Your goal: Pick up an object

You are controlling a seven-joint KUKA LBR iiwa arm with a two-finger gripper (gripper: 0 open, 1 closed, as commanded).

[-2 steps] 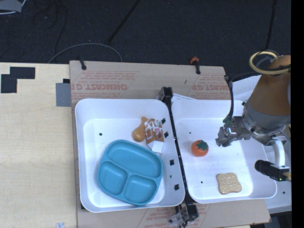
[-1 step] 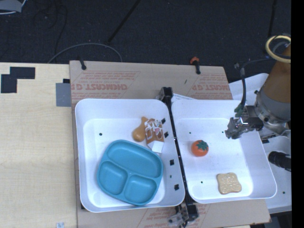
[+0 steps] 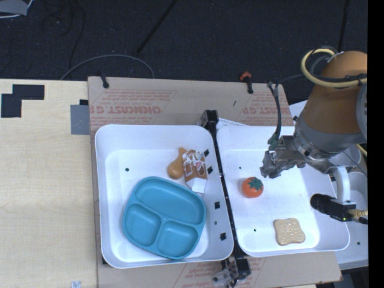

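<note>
Gripper [image 3: 273, 165] hovering in right bin [image 3: 336, 236], just up-right of tomato [image 3: 252, 186].
I'm reading this as lining up a pick; fingers' state I cannot tell. Tomato lying loose, toast [image 3: 289, 231] nearby.

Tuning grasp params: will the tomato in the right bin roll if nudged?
Likely yes: the tomato looks round and sits free on the flat bin floor. It looks smooth, so it may slip. The gripper hovers just beside it.

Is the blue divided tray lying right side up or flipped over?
Right side up: the blue divided tray shows its three hollow compartments facing up, in the left bin.
</note>
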